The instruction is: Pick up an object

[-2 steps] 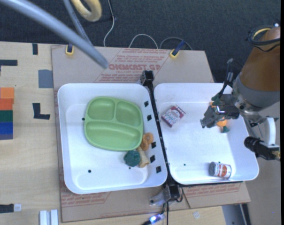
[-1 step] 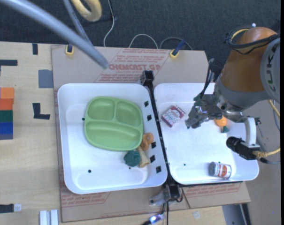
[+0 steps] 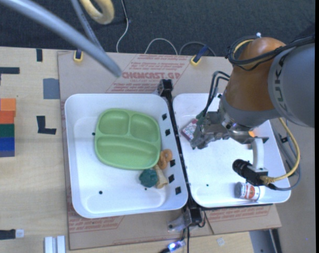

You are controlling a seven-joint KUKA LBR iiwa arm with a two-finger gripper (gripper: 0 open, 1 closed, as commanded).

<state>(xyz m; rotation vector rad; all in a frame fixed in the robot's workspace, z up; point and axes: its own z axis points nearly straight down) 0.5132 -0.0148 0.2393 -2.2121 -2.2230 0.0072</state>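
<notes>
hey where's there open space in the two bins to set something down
Left bin: bare floor along the front edge, below the green divided plate and left of the teal lump. Right bin: a bare patch mid-floor between the gripper and the small bottle. It is crowded by the divider, where the toys and a pink packet sit.

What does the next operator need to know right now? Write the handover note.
Hand: low in the right bin, by its left wall, at a small red-and-white packet; grip state cannot be read.
Right bin also holds a small bottle near the front edge.
Left bin: green divided plate, teal lump, tan pieces beside it.
Done: nothing visibly lifted.
Left: secure one object and raise it.
</notes>
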